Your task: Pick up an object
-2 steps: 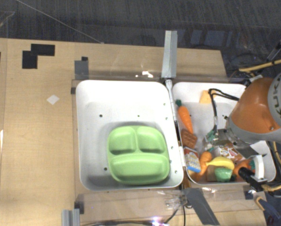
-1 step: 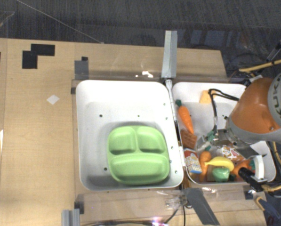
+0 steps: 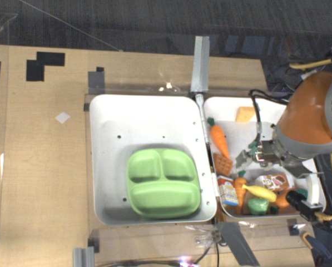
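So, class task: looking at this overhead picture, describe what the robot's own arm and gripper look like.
The arm is a thick rounded body, mostly orange where it shows, with a grey band beneath and grey casing with dark lettering at the picture's edge. A black cable loops along it. The gripper is a small grey metal assembly with a green spot.

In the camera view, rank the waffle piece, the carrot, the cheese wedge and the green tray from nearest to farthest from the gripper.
From the gripper:
1. Waffle piece, just left of it.
2. Carrot, up-left, by the divider.
3. Cheese wedge, at the right bin's far end.
4. Green tray, in the left bin.
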Available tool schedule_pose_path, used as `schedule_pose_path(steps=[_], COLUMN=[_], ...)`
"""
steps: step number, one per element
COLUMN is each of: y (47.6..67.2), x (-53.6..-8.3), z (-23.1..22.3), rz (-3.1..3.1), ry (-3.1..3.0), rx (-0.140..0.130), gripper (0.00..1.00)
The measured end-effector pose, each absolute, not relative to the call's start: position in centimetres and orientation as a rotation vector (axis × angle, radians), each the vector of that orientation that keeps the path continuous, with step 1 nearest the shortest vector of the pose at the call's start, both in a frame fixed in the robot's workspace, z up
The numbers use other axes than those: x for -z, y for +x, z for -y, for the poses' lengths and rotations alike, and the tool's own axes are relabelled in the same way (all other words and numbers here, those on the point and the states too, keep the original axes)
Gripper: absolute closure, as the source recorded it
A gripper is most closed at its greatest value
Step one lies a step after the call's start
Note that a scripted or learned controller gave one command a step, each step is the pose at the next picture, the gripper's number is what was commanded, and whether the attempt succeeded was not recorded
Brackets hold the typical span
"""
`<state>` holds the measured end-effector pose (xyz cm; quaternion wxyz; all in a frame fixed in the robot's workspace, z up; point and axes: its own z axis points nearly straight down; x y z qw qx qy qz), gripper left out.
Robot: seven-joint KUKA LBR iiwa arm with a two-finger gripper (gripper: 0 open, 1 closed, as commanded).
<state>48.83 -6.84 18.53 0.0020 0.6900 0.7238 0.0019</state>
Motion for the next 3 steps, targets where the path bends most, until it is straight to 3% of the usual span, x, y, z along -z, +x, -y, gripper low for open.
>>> schedule_pose_path(steps=[1,2,3], y=[48.9,49.1,53.7], x=[-9.6,-10.7,-25.1], z=[9.4,9.3,1.9], rz=[-2.405,-2.406,-2.503], ry=[2.01,2.008,1.89], rx=[-0.007,-0.012,-0.006], gripper=[0.0,1.0,1.0])
